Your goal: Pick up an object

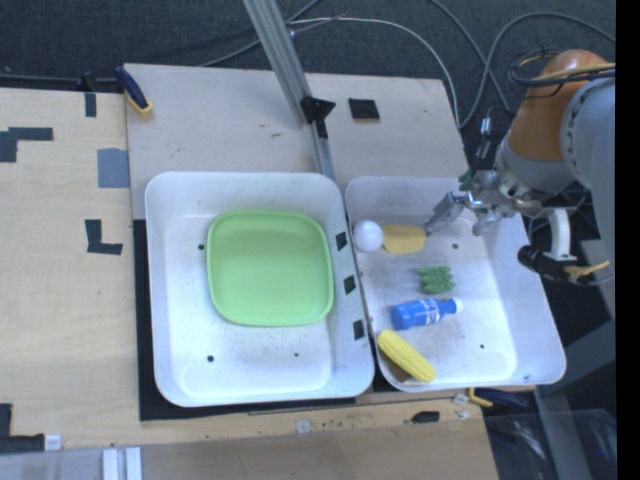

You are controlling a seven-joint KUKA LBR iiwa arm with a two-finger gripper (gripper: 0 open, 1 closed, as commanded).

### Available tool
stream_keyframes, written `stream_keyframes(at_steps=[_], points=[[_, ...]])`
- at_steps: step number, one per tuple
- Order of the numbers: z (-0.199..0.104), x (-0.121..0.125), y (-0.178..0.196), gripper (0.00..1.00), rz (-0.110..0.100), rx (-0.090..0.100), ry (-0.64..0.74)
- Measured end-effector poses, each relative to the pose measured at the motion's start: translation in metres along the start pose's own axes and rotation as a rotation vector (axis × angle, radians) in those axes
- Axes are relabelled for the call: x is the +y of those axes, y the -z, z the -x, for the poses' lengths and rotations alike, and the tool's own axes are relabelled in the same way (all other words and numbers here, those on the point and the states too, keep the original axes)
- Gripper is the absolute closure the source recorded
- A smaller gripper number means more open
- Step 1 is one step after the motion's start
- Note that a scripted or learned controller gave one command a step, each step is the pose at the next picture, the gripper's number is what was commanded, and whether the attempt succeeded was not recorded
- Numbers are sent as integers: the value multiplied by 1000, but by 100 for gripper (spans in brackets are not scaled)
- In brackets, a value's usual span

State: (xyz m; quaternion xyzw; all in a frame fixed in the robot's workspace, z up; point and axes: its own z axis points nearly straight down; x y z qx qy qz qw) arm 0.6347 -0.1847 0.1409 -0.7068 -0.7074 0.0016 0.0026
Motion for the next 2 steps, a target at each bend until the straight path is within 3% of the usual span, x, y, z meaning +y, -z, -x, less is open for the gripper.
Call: stream_keyframes(at_steps=[1, 2], points=[[-1, -1, -52, 0, 2, -1, 0], [-1, 1, -40, 100, 6, -2, 0]])
